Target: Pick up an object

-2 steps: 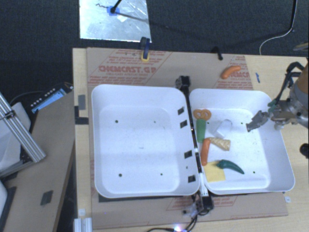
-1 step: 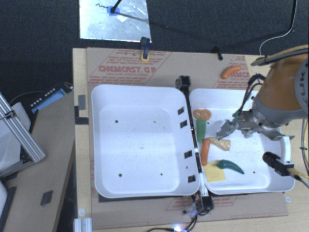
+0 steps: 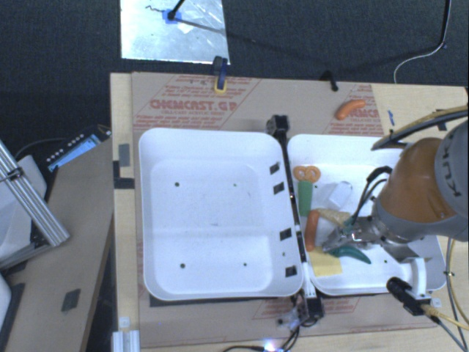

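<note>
Okay, going left to right: the left bin (image 3: 212, 211) is sitting bare white beside the right bin (image 3: 344, 163), the two touching along a black divider strip (image 3: 289, 196). All the objects are lying along the right bin's left side: an orange pretzel-shaped piece (image 3: 307, 173) near the top, a green stick (image 3: 304, 196) just below it, a red-orange carrot-like piece (image 3: 312, 228) below that, a yellow block (image 3: 326, 263) at the bottom corner, and a pale clear item (image 3: 338, 194) just right of the green stick. The gripper (image 3: 344, 237) is hovering low among them, its tip just beside the carrot piece and right above a teal curved object (image 3: 353, 253). Can't tell how the jaws are standing; that spot is too cluttered, and nothing is visibly pinched. The arm's orange band (image 3: 414, 178) is covering the bin's right half. An orange sausage-shaped item (image 3: 350, 109) is lying outside on the cardboard (image 3: 198, 101) behind the right bin.
</note>
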